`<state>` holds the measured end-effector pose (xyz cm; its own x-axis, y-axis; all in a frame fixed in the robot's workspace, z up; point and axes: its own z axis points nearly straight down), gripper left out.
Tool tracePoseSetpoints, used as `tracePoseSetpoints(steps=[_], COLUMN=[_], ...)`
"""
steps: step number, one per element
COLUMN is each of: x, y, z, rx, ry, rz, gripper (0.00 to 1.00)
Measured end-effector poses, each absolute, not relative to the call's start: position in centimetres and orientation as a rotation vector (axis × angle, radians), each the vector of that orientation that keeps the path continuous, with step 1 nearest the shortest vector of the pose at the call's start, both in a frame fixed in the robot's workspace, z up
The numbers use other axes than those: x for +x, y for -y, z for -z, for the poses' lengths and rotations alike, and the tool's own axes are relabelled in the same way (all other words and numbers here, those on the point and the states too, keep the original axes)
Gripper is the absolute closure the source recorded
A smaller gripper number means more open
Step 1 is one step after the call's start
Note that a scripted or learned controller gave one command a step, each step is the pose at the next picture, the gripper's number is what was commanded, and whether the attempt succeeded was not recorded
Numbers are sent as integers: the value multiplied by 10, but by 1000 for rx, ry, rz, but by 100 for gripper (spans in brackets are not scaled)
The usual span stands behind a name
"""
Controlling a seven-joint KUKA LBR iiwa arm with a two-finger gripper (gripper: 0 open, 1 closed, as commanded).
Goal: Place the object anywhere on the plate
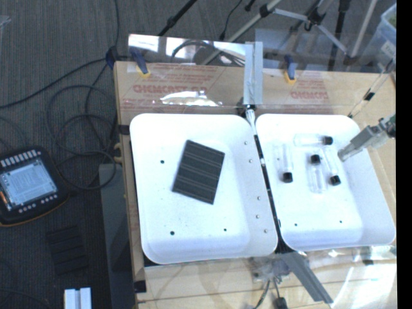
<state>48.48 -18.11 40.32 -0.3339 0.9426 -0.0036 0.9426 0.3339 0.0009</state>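
Camera view: jaws [343,154], state cannot tell, sit right-centre over the right bin [360,234]. Vials [313,161] lie just left; dark ridged plate [199,171] far left.

Dark grey carpet floor [58,37], black cables [77,102] looping across it, control pendant [26,185] at left, tripod legs [302,5] behind, brown cardboard-topped table [193,85], blue clamps [138,63], bright even light

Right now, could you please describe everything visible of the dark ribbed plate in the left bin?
The dark ribbed plate is a flat, charcoal-grey rectangle with parallel ridges running along its length, matte like rubber or plastic. It lies flat near the middle of the left bin, turned at a slight angle, touching just the bin floor.
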Motion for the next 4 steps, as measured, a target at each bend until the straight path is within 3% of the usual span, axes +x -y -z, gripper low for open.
tracePoseSetpoints(steps=[4], x=[485], y=[181], z=[-403], rx=[1811], ry=[-2563], rz=[2], gripper=[0])
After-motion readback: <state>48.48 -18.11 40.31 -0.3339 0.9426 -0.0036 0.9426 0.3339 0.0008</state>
